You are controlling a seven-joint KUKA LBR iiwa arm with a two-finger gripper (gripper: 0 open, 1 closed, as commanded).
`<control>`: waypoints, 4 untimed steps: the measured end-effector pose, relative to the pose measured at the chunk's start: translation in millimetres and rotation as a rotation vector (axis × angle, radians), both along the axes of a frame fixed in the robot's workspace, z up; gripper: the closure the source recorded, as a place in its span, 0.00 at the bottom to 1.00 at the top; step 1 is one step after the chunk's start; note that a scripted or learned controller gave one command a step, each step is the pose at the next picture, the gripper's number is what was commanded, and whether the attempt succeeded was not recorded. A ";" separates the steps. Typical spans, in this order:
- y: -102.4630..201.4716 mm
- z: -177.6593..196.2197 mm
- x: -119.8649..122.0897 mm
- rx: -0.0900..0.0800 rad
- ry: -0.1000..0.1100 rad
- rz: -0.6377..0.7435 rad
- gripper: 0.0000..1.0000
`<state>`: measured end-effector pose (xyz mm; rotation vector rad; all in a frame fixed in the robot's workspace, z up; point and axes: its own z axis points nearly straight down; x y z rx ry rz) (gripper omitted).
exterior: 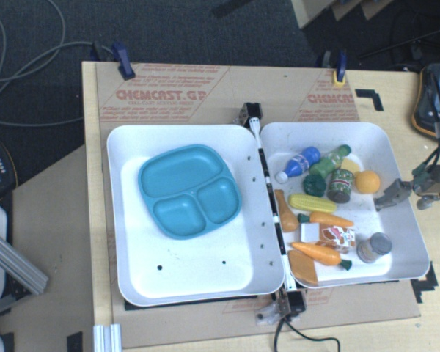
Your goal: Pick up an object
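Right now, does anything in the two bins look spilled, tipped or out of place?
Nothing looks spilled or damaged. The blue divided tray lies at a slant in the left bin. The right bin holds a loose jumble: blue bottle and green bottle on their sides, carrot flat. The gripper sits at its right edge.

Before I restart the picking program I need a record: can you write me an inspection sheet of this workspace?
Surface: bench bearing two white bins side by side, left bin and right bin.
Job's things: in the right bin, blue bottle, green bottle, can, orange ball, corn, carrot, small carton, grey tin.
Clutter: blue divided tray in the left bin.
Grippers: gripper over the right bin's right side; state unclear.
Cables: grey cables on the floor at left.
Surroundings: dark carpet.
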<state>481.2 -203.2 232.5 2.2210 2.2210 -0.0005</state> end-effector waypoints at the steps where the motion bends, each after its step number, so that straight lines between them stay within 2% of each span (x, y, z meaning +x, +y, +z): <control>1: 28.0 -72.4 81.6 0.001 0.000 0.006 0.00; 2: 69.6 -152.6 129.8 0.003 0.002 0.005 0.00; 3: 62.5 -147.7 148.7 -0.001 -0.003 0.002 0.00; 4: 62.8 -136.9 148.8 -0.001 -0.004 0.003 1.00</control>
